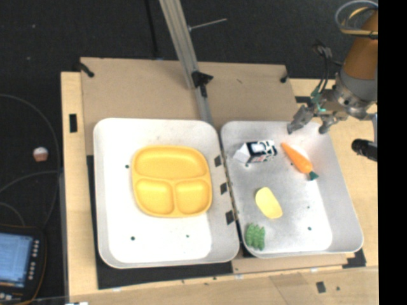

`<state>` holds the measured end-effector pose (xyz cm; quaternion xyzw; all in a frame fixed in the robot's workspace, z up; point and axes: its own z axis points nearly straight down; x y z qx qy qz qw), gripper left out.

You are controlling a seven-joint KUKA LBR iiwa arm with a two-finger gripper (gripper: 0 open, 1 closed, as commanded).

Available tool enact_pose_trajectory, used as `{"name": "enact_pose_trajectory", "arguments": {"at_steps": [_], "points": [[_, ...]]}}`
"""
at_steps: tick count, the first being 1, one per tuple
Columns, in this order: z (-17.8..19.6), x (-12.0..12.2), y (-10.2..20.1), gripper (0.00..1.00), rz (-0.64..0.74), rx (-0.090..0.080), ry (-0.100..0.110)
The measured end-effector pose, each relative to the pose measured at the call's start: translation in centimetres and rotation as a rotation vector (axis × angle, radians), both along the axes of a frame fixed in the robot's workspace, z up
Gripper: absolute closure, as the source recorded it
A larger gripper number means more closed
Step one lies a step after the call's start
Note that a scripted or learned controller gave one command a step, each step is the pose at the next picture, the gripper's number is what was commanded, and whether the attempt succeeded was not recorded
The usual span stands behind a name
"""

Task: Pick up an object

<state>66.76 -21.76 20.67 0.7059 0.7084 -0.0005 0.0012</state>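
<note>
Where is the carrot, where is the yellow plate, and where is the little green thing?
carrot (297, 158), camera view, middle of its orange body.
yellow plate (170, 162), camera view, floor of its big top compartment.
little green thing (255, 236), camera view, middle of its bumpy top.

Orange carrot (297, 158) lying slantwise, black-and-white carton (257, 151) beside it, yellow lump (268, 203), green bit (255, 236), right bin (331, 189)

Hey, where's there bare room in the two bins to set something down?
Right bin: bare floor along its near right side, past the yellow piece and below the carrot. It is crowded at the far end, around the small black-and-white carton. Left bin: bare strips around the yellow divided tray, widest along the near edge.
</note>
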Motion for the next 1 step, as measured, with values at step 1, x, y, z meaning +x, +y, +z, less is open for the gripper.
{"name": "enact_pose_trajectory", "arguments": {"at_steps": [1], "points": [[0.01, -0.01, -0.02, 0.00, 0.001, -0.001, 0.001]]}}
